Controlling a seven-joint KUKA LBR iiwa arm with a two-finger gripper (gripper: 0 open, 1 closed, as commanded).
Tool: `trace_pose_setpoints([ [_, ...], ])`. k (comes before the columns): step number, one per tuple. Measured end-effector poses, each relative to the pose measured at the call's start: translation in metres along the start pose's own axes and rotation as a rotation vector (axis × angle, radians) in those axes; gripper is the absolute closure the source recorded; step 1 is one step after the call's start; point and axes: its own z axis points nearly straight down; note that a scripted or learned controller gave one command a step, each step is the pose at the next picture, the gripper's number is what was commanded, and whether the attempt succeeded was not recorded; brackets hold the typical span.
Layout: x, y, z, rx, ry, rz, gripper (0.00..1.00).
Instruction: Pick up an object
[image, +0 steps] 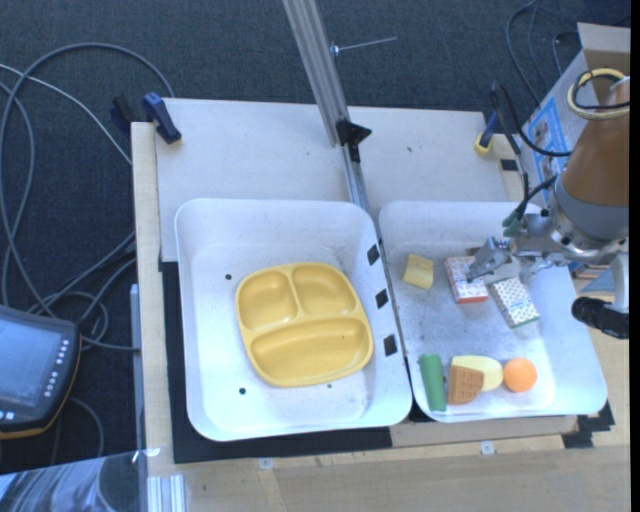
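White right bin (560, 400): gripper (492, 262), state unclear, crowds red-white carton (466, 280) mid-floor.

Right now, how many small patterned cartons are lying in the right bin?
2. The red-and-white patterned carton lies near the bin's middle, beside the gripper. The green-and-white patterned carton lies just to its right, lower in the view. The arm may hide others.
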Motion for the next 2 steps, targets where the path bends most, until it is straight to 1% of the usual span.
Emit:
trace_pose_setpoints([
  [1,0.0,0.0,0.0,-0.001,0.0,0.001,0.0],
  [2,0.008,-0.006,0.047,0.006,0.001,0.001,0.0],
])
